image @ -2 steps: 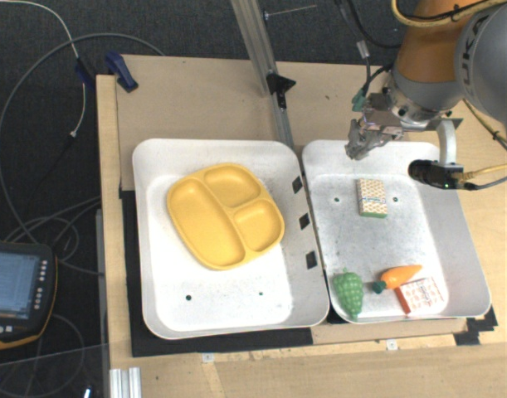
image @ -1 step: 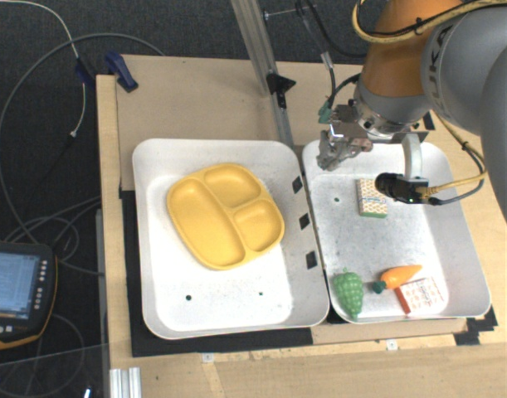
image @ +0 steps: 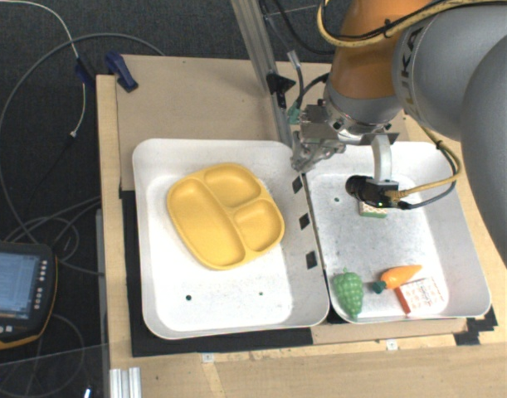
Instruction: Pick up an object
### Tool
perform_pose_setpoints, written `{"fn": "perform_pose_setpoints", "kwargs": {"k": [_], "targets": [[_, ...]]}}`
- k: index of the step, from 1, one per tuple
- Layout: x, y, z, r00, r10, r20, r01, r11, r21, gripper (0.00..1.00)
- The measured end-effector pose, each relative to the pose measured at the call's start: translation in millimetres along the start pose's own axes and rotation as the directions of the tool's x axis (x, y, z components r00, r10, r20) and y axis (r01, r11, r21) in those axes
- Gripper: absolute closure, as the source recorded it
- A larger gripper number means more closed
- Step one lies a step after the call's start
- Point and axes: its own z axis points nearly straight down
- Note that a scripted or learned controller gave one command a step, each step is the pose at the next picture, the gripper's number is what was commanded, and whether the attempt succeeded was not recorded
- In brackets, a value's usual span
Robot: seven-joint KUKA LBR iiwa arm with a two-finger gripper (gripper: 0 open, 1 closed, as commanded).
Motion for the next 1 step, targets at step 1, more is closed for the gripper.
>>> {"fn": "perform_pose_setpoints", "kwargs": {"k": [1], "targets": [[45.2, -26.4, 6.3, 1.0, 0.001, 0.001, -0.001, 1.0, 0.003, 1.0]]}}
